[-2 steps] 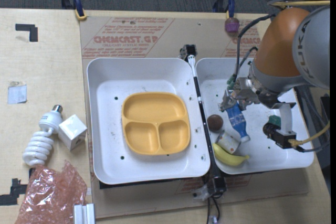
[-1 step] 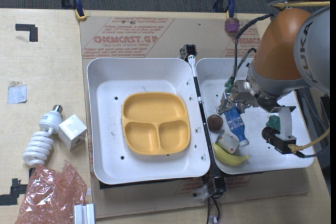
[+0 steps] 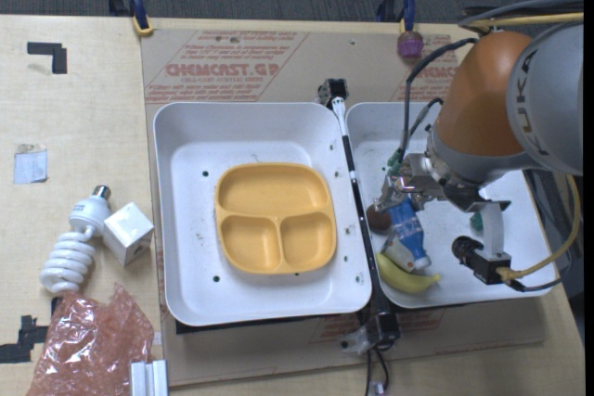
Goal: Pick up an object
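A: Which step is this?
B: The approach, I judge. The gripper hovers low in the right bin, whether spread or pinched, I cannot tell.
A: The target?
B: Probably the blue tube just below it; next, a straight descent.

The grey arm with its orange band reaches in from the right over the right-hand shallow white bin, and its two-finger gripper hangs low beside a blue-and-white squeezable tube, a yellow banana and a small dark brown round object by the bin's left wall. The left-hand shallow white bin holds a yellow three-compartment plastic plate. On the bench to the left lie a white spiral light bulb, a small white cube and crumpled pink plastic wrap.
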